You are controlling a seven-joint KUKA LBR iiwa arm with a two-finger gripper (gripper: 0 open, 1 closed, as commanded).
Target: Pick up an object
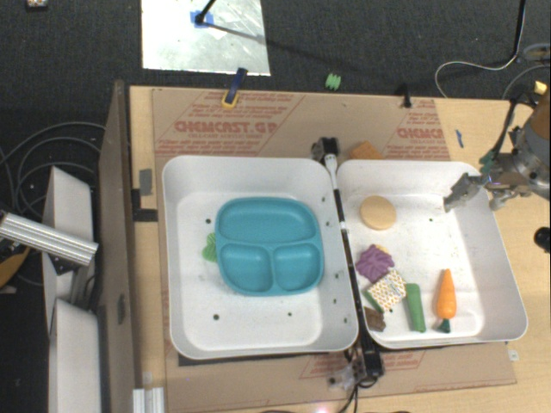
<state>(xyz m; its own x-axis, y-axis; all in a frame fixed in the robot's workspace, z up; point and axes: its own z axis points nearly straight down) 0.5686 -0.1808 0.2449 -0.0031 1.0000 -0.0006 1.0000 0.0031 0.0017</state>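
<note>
Bench (pixel 284 114): a brown board with red print is seen under both bins; the bins are set side by side on it so that both can be reached by the arm from the right.
Left bin (pixel 185 231): a shallow white bin; a blue divided plate (pixel 269 244) is laid flat in its middle, and a small green thing (pixel 209 248) is partly hidden under the plate's left edge.
Right bin (pixel 491 256): a shallow white bin in which the small objects are gathered, mostly toward its lower left part.
Arm: it is entered from the right, and the gripper (pixel 469 189) is held over the upper right corner of the right bin, well apart from every object. Nothing is seen between its fingers; whether they are apart or together cannot be told.
Round beige disc (pixel 377 212): it is laid flat in the upper left part of the right bin, alone, so it is judged the easiest to take.
Carrot (pixel 444 294): orange with a green end, laid lengthwise near the lower right.
Green stick (pixel 415 307): just beside the carrot, on its left.
Purple piece (pixel 374 262): a crumpled shape, touching a patterned card (pixel 388 292) below it.
Stage: no object is picked yet; a descent is judged to be needed.
</note>
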